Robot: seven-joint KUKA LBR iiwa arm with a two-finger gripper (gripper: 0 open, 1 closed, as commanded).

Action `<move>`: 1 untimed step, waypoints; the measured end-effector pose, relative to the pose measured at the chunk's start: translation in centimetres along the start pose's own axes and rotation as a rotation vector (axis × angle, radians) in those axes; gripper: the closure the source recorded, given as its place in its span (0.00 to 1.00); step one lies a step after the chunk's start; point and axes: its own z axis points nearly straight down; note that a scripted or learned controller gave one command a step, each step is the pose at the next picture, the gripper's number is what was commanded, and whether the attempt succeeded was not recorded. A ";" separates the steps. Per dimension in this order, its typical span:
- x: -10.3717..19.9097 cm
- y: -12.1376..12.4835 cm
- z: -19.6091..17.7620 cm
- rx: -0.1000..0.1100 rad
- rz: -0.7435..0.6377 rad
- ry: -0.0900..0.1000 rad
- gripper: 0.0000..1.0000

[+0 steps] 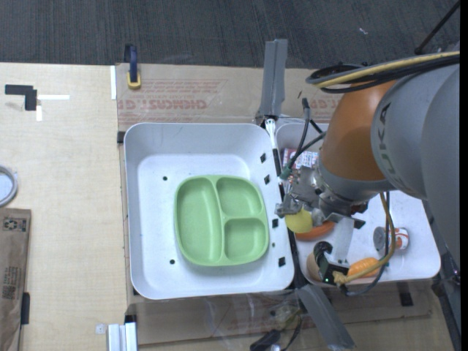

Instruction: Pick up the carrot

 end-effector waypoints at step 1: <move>5.4 -1.9 -0.4 0.002 -0.108 -0.002 1.00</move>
